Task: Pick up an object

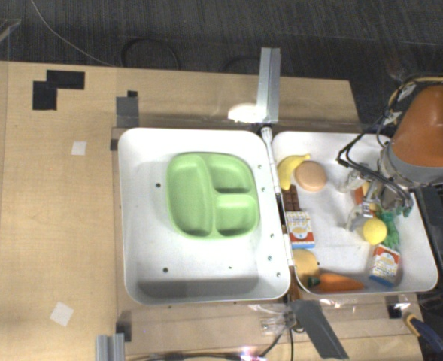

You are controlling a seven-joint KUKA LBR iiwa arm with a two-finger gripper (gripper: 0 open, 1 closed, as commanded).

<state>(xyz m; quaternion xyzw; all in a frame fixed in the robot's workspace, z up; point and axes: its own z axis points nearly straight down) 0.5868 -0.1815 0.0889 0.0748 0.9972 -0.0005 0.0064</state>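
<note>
My gripper point(366, 210) hangs low over the right part of the right bin point(334, 224), under the grey wrist and orange band point(430, 126). A small yellow ball point(374, 232) lies just below and in front of the gripper, touching or nearly touching it. A green item point(392, 226) sits beside the ball, and an orange piece point(359, 195) shows to the gripper's left. Further left in the same bin lie a tan bun point(310, 177), a yellow fruit point(291, 169) and a small carton point(300, 229).
The left bin point(142, 201) holds a green divided plate point(210, 194). Along the right bin's front edge lie a yellow lemon point(305, 262), a carrot point(340, 282) and a second carton point(385, 266). A dark bar point(289, 199) lies by the dividing wall.
</note>
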